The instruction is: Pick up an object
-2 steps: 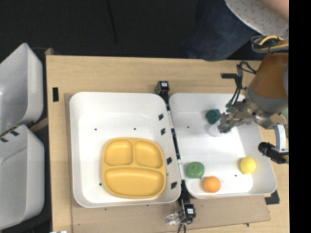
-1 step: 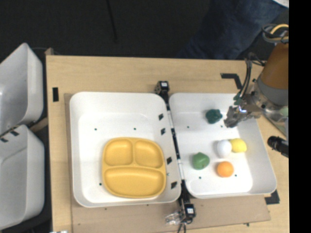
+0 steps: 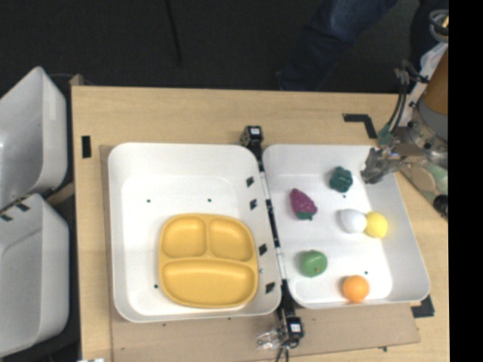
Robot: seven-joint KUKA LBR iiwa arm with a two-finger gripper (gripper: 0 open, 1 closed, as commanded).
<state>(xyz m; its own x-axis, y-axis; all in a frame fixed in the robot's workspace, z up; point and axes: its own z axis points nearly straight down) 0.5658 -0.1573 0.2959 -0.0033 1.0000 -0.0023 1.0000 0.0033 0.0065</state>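
Note:
The right white bin (image 3: 400,247) holds several small items: a dark green piece (image 3: 340,179) near the back, a purple grape bunch (image 3: 303,203), a white egg-like ball (image 3: 351,220) touching a yellow piece (image 3: 376,225), a green apple-like piece (image 3: 312,262) and an orange (image 3: 355,288) near the front. My gripper (image 3: 373,170) hangs at the bin's back right rim, just right of the dark green piece, with nothing seen in it.
The left white bin (image 3: 136,179) holds a yellow three-compartment plate (image 3: 207,261). Black clips run along the divider (image 3: 266,210) between the bins. The arm (image 3: 426,127) and its cables enter from the right. White shapes (image 3: 26,202) stand left of the bench.

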